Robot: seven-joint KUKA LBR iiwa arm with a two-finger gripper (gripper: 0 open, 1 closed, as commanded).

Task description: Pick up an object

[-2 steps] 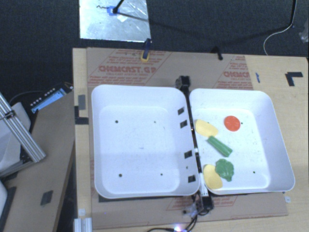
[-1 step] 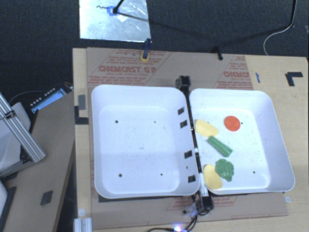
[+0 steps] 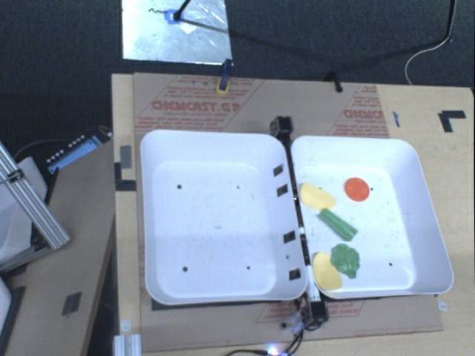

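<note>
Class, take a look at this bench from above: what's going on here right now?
Nothing is being handled at this moment. Two shallow white bins sit side by side on the bench. The right bin holds five small items: an orange disc, a yellow piece, a green stick, a green leafy piece and another yellow piece touching it. All lie loose, so the pick has not begun.

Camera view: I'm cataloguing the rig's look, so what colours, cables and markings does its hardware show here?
The left bin and right bin are shallow and white, joined by black clips. Beneath lies a tan board with red CHEMCAST lettering. A white cable curls at top right; a silver strut stands left.
</note>
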